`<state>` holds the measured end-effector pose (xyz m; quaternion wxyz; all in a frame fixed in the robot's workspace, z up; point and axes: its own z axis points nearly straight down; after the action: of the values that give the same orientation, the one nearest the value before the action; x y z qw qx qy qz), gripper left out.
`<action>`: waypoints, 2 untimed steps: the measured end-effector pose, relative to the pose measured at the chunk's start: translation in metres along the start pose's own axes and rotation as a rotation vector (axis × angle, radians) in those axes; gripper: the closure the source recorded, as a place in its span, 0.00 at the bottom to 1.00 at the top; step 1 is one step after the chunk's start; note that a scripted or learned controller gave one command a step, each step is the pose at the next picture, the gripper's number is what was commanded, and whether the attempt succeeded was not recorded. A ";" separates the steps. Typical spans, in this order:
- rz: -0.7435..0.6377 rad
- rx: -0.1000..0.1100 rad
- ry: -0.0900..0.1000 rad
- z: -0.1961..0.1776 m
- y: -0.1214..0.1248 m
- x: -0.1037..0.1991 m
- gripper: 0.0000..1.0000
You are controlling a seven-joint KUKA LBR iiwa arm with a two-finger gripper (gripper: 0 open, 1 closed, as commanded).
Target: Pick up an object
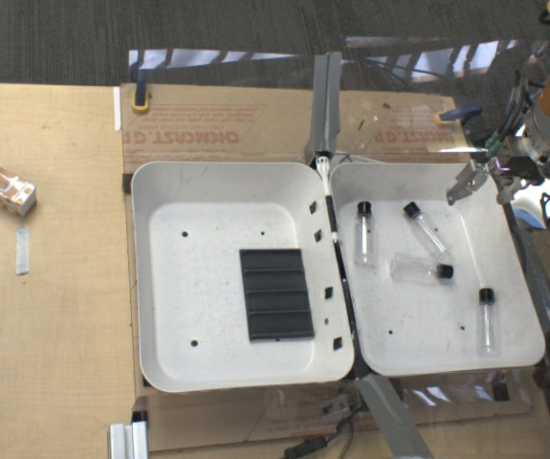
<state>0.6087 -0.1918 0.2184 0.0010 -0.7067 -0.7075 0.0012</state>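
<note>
Your gripper (486,182) hangs over upper right corner of right bin (528,352), fingers spread apart, nothing between them. Four clear vials with black caps lie in that bin, all apart from gripper: slanted vial (425,228) nearest, just down-left of fingers; upright vial (363,232) further left; sideways vial (422,270) below slanted one; last vial (486,318) well below gripper, near bin's right wall. Black ribbed block (276,294) sits in left bin (150,285), far left of gripper.
</note>
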 end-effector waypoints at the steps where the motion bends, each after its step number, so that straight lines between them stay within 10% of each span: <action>1: -0.055 -0.004 -0.001 0.112 0.014 -0.006 0.00; 2: -0.055 -0.004 -0.001 0.112 0.014 -0.006 0.00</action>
<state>0.6223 -0.1981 0.1059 -0.0007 -0.6870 -0.7266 -0.0001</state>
